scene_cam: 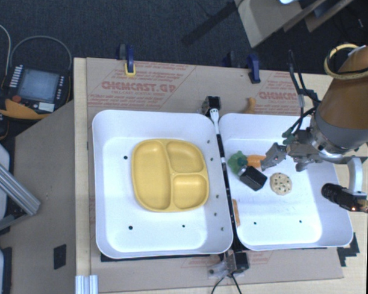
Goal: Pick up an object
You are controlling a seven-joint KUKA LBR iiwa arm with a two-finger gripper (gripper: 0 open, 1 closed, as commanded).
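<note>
**Over the right bin, nothing in my grip**

Camera view: I hang above the right bin (325, 236), my gripper (288, 156) spread, its fingers pinching nothing. Just beside my nearer fingertip lies a black block (253, 178), touching a green toy (236, 161) and an orange piece (254, 160) near the bin's left wall. A speckled cookie (281, 183) rests just below my wrist, apart from the block. In the left bin (110, 189) a yellow divided tray (169, 175) lies flat at the centre.
</note>
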